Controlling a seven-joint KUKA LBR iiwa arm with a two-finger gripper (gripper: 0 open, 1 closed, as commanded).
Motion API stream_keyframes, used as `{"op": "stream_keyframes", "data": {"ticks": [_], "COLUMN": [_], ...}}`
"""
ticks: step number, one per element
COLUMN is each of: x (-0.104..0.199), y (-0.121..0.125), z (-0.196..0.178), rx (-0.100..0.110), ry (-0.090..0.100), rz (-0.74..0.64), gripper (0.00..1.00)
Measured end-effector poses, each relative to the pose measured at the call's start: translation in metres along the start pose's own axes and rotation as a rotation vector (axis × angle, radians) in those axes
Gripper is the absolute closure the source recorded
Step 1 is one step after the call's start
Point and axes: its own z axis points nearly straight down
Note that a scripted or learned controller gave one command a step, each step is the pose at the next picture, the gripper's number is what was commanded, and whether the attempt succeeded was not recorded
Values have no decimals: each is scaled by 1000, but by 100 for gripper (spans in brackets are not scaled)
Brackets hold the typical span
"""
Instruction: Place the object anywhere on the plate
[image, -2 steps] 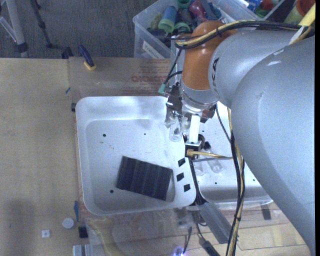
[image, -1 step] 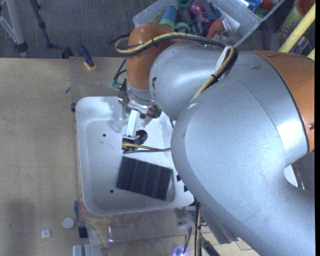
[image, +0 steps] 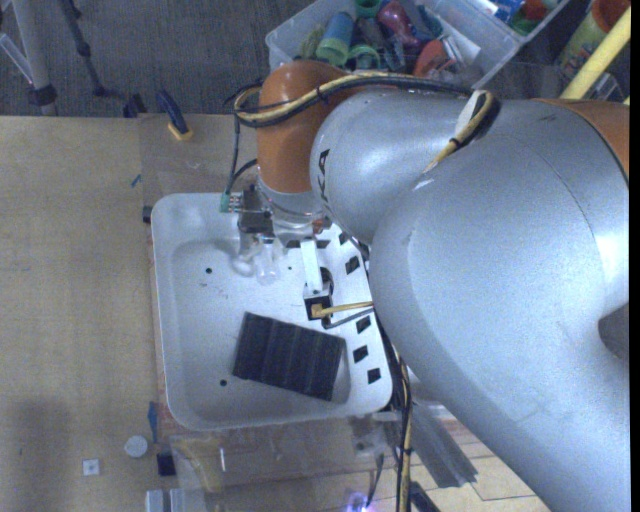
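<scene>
Lying bare at far left, the tan bench (image: 70, 300). Sitting next on it, a shallow white bin (image: 180, 400), tilted slightly in view. Resting flat on the bin floor toward the near edge, a dark ribbed rectangular plate (image: 288, 357), long axis running left to right and dipping toward the lower right. Hovering above the bin's upper part, well apart from the plate, the translucent pincer (image: 258, 262), pointing down, finger spread and any grip impossible to tell. Looming over the right, the grey arm (image: 480, 280) with orange band (image: 290, 120).
</scene>
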Motion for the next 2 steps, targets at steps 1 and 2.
{"op": "stream_keyframes", "data": {"ticks": [1, 2], "x": [28, -39], "y": [10, 6], "z": [-127, -77], "rx": [-8, -3], "ry": [0, 0], "rz": [-362, -534], "gripper": [100, 100]}}
